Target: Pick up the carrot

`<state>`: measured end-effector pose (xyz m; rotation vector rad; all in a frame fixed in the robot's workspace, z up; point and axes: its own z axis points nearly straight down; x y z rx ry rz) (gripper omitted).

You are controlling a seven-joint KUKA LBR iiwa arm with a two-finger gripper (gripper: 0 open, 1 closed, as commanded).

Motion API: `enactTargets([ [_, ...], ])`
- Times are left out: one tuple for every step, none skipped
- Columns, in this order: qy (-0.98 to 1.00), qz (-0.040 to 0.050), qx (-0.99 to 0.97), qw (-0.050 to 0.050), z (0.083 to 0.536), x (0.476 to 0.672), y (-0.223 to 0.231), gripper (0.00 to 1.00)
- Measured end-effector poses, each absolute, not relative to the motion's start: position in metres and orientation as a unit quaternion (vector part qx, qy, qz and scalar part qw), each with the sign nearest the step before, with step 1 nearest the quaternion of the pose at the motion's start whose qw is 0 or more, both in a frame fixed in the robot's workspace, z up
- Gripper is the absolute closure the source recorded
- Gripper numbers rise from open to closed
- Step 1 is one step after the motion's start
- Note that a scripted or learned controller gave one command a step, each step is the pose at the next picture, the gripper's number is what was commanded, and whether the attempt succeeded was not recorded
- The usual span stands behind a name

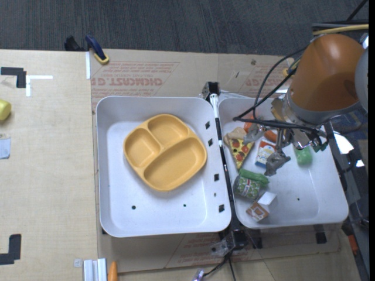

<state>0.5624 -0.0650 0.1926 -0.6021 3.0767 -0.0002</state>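
- I have the gripper (pixel 280 157) low in the right bin (pixel 304 206), finger state: can't tell.
- Carrot (pixel 269 136) lies at 11 o'clock of it, partly covered.
- Approach step; next I need alignment over the carrot.

The bench (pixel 47 174) bears two white bins — left bin (pixel 117 215), right bin (pixel 316 209) — side by side.

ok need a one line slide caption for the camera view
Arm hangs over the right bin of toy food near the carrot; the yellow tray sits in the left bin.
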Motion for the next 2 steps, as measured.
enactTargets([
  [0.887,0.0005,-0.463,0.003,0.198,0.583,-0.019,0.00],
  [0.756,0.0009,-0.655,0.002,0.192,0.563,-0.015,0.00],
])
